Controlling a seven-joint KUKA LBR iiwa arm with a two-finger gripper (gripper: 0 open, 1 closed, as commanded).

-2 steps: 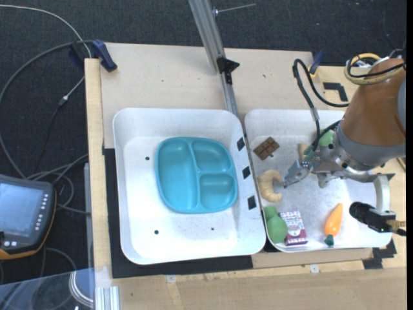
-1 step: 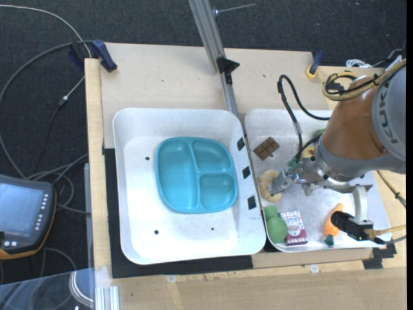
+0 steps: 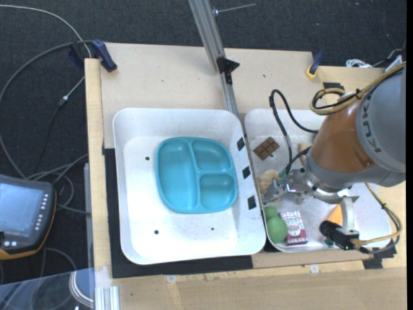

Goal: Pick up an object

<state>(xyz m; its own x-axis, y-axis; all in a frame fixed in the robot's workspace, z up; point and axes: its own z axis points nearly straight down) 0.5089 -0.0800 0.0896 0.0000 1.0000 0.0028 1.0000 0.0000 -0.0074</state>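
Because I reach in from three o'clock, my grey and orange arm covers much of the right bin (image 3: 377,202). My pincer (image 3: 277,189) hangs low over that bin's nine o'clock side, close to the wall beside the left bin (image 3: 135,173). I cannot tell how far the pincer is open, and I see nothing held in it. I judge this to be the approach step, with nothing lifted yet.

Things to pick lie around the pincer, taking the top of the view as twelve. A pale yellow piece (image 3: 271,175) sits just beside it at eleven o'clock, partly hidden and too small to name. A green fruit-shaped toy (image 3: 275,225) lies near at six o'clock, touching a small red and white packet (image 3: 293,228) at five. A brown ridged block (image 3: 266,148), like a chocolate bar, lies further off at twelve. An orange thing (image 3: 332,213) shows at four o'clock, half under my wrist.

The next move, as I judge it, calls for settling squarely over one item, closing on it and lifting straight up. The yellow piece is nearest. The bin wall at nine o'clock leaves little room there. The toy and packet touch, so a grasp there may catch both.

The left bin holds a blue divided plate (image 3: 197,173), well apart. A metal pole (image 3: 206,18) slants in from twelve o'clock.
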